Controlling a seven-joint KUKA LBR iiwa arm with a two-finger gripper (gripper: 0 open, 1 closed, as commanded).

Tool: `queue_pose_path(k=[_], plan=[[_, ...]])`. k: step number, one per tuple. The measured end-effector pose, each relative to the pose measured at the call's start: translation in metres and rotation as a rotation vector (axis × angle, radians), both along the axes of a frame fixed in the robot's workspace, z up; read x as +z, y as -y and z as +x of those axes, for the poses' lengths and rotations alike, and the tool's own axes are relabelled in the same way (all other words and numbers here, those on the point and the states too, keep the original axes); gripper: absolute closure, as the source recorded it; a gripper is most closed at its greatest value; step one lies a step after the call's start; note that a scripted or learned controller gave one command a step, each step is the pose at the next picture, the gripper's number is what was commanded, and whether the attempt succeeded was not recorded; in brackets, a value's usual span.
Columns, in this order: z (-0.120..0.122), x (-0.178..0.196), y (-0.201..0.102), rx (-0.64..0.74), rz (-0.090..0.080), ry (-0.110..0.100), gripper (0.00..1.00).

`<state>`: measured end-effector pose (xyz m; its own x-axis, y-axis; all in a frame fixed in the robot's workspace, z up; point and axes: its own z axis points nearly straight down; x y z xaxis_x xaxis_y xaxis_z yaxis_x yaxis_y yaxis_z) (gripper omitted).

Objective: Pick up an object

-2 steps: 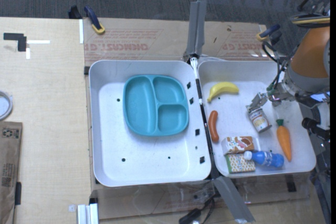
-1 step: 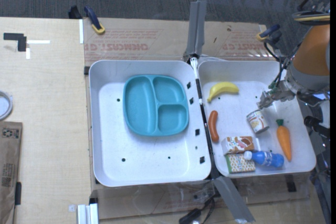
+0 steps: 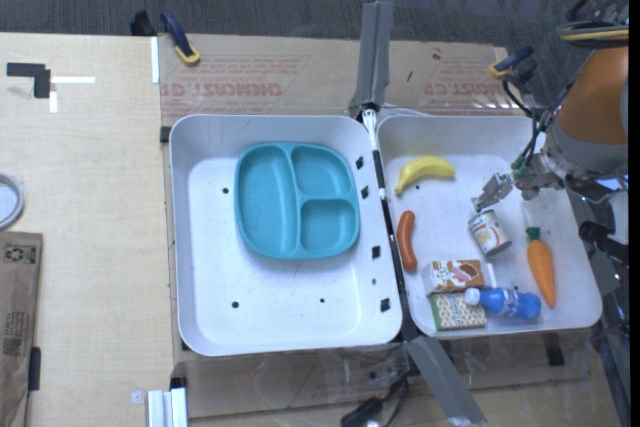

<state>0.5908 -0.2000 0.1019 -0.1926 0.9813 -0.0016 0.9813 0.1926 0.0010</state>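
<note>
Camera view is showing the gripper (image 3: 491,192), fingers apart, hanging over the small can (image 3: 489,233) at right; it looks hard, light and slippery, so squeezing its round sides seems best.

Blue divided plate (image 3: 297,201) in left bin (image 3: 195,245), hand (image 3: 492,192) above small can (image 3: 489,233)

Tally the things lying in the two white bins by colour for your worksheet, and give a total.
Blue: 2, the divided plate and the bottle
Yellow: 1, the banana
Orange: 2, the sausage and the carrot
Mixed print: 3, the can and two cartons
Total: 8
</note>
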Motion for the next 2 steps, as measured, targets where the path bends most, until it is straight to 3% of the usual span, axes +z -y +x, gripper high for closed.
queue_pose_path(k=[2], plan=[[-0.050, -0.010, 0.013, 0.130, 0.004, -0.002, 0.00]])
